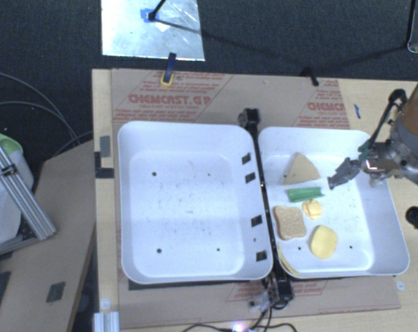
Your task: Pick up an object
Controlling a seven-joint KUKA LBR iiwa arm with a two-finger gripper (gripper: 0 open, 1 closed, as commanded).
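On the bench, two shallow white bins sit side by side. Only speckles and marks are visible in the left bin (185, 199); the right bin (375, 244) contains all candidate objects, grouped toward its left half.

The arm (413, 140) enters over the right bin's right rim. The gripper (342, 174) is positioned above the bin floor, just right of the objects. No object is visible between its fingers; whether they are spread or closed cannot be determined at this resolution.

Objects, largest first: a tan wedge (301, 168) near the divider; a bread slice (290, 222) below it; a yellow rounded piece (323, 241) to the right of the bread slice; a green stick (304, 194) between the wedge and the bread slice; a small yellow piece (313, 208) touching or just beside the green stick.

Failure risks, as assessed:
- Close spacing. The green stick and small yellow piece lie together; a descent here may contact both and displace either.
- Low profile. The bread slice and wedge appear flat; fingers may slide over them.
- Rounded surface. The yellow rounded piece may roll or slip out during closure.
- Divider proximity. Objects near the bin wall restrict finger clearance.
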